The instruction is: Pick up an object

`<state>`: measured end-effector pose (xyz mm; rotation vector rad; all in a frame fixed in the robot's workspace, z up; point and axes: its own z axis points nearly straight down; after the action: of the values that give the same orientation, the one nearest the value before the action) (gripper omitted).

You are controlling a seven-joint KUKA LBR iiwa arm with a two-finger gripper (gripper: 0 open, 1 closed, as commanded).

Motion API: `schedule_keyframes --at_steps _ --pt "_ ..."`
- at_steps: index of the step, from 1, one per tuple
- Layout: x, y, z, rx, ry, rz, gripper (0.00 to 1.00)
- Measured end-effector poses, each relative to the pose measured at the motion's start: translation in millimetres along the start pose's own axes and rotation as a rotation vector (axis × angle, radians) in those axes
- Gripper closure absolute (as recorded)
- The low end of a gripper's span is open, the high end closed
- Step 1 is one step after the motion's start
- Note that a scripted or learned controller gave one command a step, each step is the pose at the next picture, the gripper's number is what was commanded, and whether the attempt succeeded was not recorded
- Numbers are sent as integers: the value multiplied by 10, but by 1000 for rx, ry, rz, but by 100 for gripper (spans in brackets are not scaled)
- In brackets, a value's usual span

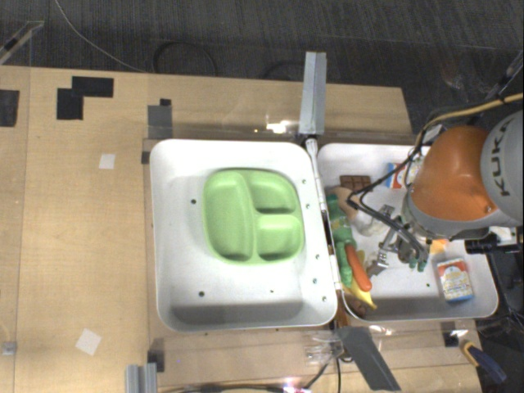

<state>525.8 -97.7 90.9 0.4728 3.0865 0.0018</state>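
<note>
Seen from above, the light wooden tabletop [74,244] carries two shallow white bins side by side: the left white bin [176,301] holds a pale green plastic divided plate [250,215], and the right white bin [483,305] holds a scatter of small items. Reaching in from the right, the grey arm with its orange band [454,178] hangs over the right bin, and its metal two-finger gripper [385,256] sits low near the bin floor, roughly in the middle of that bin. Whether the fingers are spread or closed I cannot tell, since cables and metalwork blur the tips, and nothing can be made out between them. The likeliest thing to pick, by my judgement, is the orange carrot-shaped toy [357,270], which lies just beside the gripper on its left, against the bin's left wall. Its long axis runs up and down the picture, tilting slightly, with a yellow banana-like toy [364,299] touching its lower end and a green vegetable-shaped toy [340,223] above it. A small printed carton [455,281] lies well apart to the right, and a brown chocolate-like block [354,183] rests near the bin's far edge. A short shift leftward would probably bring the gripper over the carrot.
</note>
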Motion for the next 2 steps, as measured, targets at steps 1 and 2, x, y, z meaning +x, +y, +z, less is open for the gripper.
schedule_keyframes --at_steps 1,2 --pt "186 -121 -11 0 -6 -537 0" --pt "138 -97 -148 1 -21 -542 100"
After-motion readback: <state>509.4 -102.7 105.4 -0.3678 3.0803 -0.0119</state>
